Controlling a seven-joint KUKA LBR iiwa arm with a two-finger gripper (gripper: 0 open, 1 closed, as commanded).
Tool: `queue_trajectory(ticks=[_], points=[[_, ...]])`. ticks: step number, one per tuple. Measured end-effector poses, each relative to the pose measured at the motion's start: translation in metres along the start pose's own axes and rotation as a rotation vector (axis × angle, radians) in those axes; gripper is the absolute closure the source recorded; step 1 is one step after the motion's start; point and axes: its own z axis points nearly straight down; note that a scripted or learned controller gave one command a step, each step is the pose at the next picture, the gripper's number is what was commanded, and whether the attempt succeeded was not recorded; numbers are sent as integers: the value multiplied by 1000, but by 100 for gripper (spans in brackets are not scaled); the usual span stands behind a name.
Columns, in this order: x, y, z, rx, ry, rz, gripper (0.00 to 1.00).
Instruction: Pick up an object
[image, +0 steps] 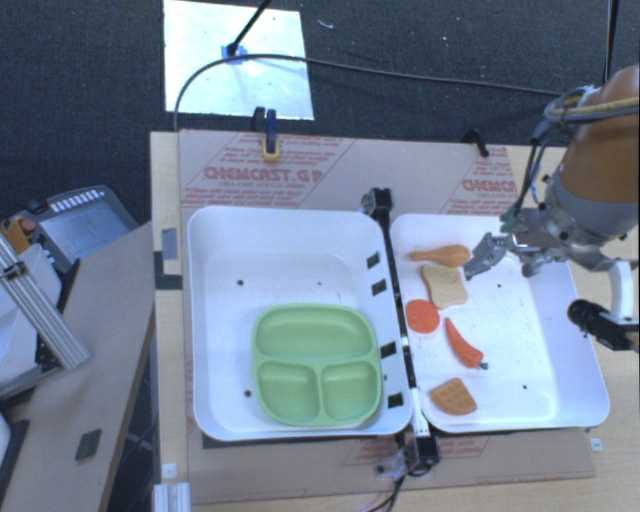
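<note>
The right bin holds several toy foods. An orange drumstick-shaped piece lies at the back left, with a tan toast slice just in front of it. A red disc, a red-orange carrot-like piece and an orange wedge follow toward the front. My gripper hangs over the back of this bin, just right of the drumstick piece. Its fingers are spread apart with nothing between them.
A green divided plate lies in the left bin. A black divider runs between the bins. A black part of the arm sticks out over the right bin's right rim. Cables cross the cardboard behind.
</note>
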Motion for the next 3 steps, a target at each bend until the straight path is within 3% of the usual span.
queue_trajectory(ticks=[3], points=[[0, -7, 165, 6, 1, 2, 0]])
